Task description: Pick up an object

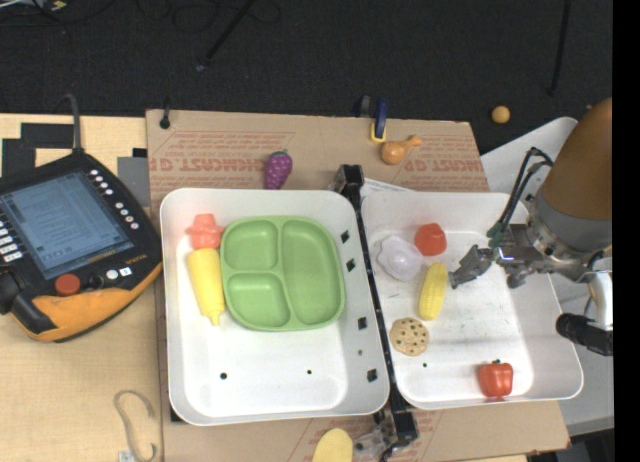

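Observation:
My gripper (490, 270) hangs over the middle right of the right bin (550, 350), open with nothing between its fingers. One finger (468, 268) points left toward a yellow corn cob (433, 291), close to it but apart. A red round fruit (430, 239) and a pale translucent object (400, 259) lie in the bin's upper left. A cookie (408, 335) lies below the corn. A red pepper (495, 378) sits near the front edge.
The left bin (260, 370) holds a green divided plate (282, 273), a yellow bottle (206, 283) and a pink item (204, 231). Outside the bins lie purple grapes (277, 168), an orange gourd (397, 149) and a yellow object (333, 445). A handheld control pad (70, 240) sits at left.

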{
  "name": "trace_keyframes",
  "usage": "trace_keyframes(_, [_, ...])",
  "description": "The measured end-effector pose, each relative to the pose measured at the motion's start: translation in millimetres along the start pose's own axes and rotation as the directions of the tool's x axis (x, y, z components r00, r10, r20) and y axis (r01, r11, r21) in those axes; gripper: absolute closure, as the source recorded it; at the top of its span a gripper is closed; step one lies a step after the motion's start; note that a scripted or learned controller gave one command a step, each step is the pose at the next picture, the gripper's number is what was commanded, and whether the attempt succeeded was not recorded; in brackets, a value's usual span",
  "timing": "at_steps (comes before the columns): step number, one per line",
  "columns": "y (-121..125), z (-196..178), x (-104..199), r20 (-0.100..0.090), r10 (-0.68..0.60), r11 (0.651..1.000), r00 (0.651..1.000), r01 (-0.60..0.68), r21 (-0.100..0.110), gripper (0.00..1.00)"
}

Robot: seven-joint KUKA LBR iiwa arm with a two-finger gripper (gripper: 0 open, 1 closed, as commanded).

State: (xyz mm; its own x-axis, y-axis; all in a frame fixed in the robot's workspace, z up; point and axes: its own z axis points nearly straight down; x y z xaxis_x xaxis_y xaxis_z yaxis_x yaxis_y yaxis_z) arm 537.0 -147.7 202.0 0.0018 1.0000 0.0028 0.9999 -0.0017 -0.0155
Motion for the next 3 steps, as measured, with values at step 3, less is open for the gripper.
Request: trace_keyframes(3, [14.6,87.5,-10.3,0.0,-0.003,1.0,1.0,0.003,-0.012,0.0])
